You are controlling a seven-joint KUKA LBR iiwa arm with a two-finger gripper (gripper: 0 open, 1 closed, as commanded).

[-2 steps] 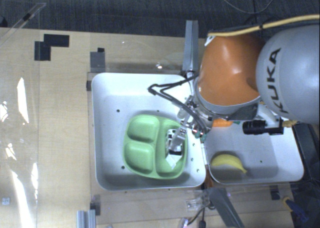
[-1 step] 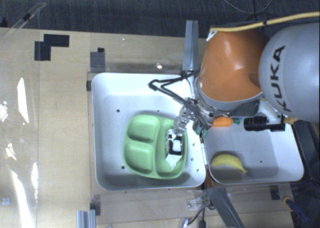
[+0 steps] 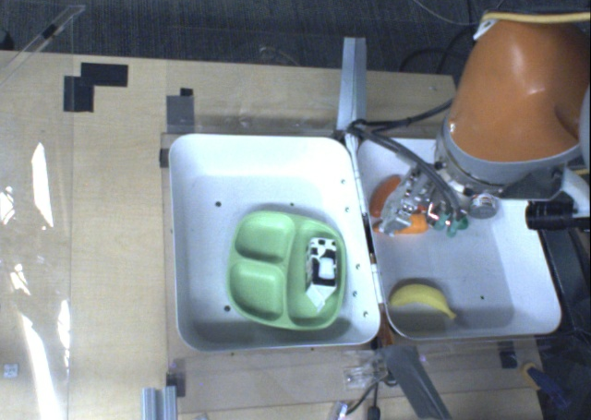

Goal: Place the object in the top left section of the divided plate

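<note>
A green divided plate (image 3: 263,241) lies in the left bin (image 3: 212,187). A black and white object (image 3: 322,267) rests in the plate's large right section. My gripper (image 3: 407,212) hangs low in the right bin (image 3: 517,270), close to its left wall. It is directly over an orange object (image 3: 382,195), which shows on both sides of it. Whether the gripper is touching the orange object is hidden.
A yellow banana-shaped object (image 3: 421,299) lies at the front of the right bin. The raised divider wall (image 3: 363,224) separates the two bins. The arm's orange band and grey wrist (image 3: 517,104) loom over the right bin's back. Cables run behind it.
</note>
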